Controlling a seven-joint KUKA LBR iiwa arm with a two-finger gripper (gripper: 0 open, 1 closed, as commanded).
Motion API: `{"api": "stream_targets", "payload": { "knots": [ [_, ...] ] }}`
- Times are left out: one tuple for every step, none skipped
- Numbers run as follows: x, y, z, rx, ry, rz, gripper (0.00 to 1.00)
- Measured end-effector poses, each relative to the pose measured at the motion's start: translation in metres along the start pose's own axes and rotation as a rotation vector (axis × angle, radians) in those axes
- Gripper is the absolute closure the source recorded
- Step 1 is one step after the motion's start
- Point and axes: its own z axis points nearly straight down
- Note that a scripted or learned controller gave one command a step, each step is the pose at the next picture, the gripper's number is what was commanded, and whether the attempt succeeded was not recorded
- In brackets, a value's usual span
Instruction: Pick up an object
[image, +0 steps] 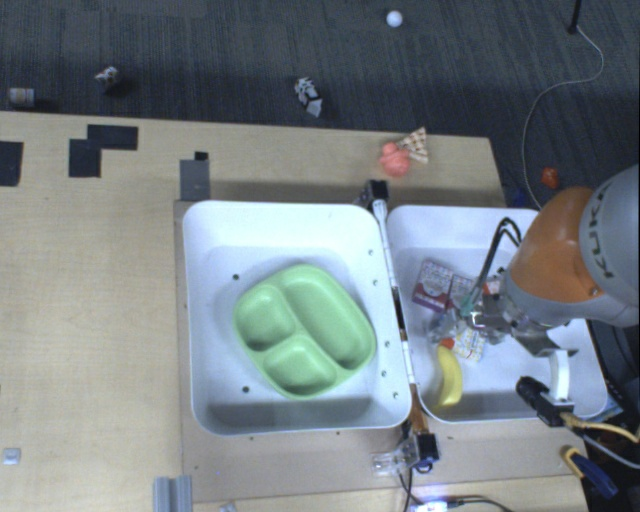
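Observation:
My gripper (470, 317) reaches down into the right bin (440, 226) from the right, under the arm's orange band. It sits among a small cluster of things near the bin's left side. A purple-and-white packet (434, 284) lies just to its upper left. A clear crinkly item with a small red spot (460, 345) lies right below it. A yellow banana (449, 378) rests near the bin's front wall. Whether anything is between the fingers is hidden by the wrist and the clutter.
The left bin (200, 300) holds a green divided plate (303, 328). A pink object (396, 159) lies on the bench behind the bins. Black patches mark the bench at far left. The divider between the bins runs close to the cluster.

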Motion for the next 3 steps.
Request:
{"api": "stream_targets", "payload": {
  "knots": [
    [-0.003,0.003,-0.013,-0.015,-0.008,0.003,1.00],
    [-0.003,0.003,-0.013,-0.014,-0.009,0.003,0.00],
    [0.017,-0.022,0.001,-0.020,-0.012,0.007,0.00]
  ]
}}
